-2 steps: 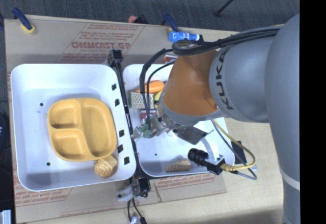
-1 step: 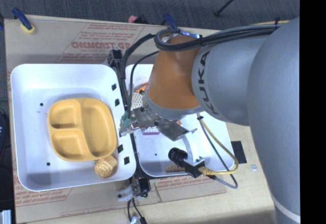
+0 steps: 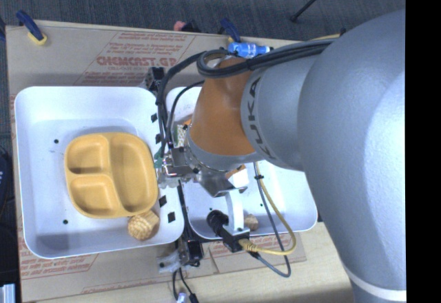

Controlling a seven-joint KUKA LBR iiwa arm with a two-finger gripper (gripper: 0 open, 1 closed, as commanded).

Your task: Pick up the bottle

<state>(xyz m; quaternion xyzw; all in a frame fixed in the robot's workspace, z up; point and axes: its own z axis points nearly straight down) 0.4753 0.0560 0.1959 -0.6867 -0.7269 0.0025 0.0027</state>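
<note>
Nearest to us is the grey arm [image 3: 331, 109], whose bulk covers the right of the view, narrowing to the orange band [image 3: 220, 116] above the wrist. Below that band sits the pincer [image 3: 201, 179], pointed down over the left part of the right bin [image 3: 303, 206], close to the wall it shares with its neighbour. We look on it from behind the wrist, so we cannot tell whether it stands wide or narrow, or whether anything is in it. Nor can we tell where the bottle lies, since the arm hides most of the right bin's floor. Just beside the pincer, near that bin's front wall, we see a small brown thing [image 3: 250, 222], too much covered to name. Further out, in the left bin [image 3: 41, 122], lies a yellow plate [image 3: 110, 174] with three compartments, and a tan woven ball [image 3: 143, 226] rests against its near corner. Both bins stand on the bench [image 3: 138, 60], covered with brown card bearing red print, and a blue clamp [image 3: 31, 26] grips its far left corner.
</note>
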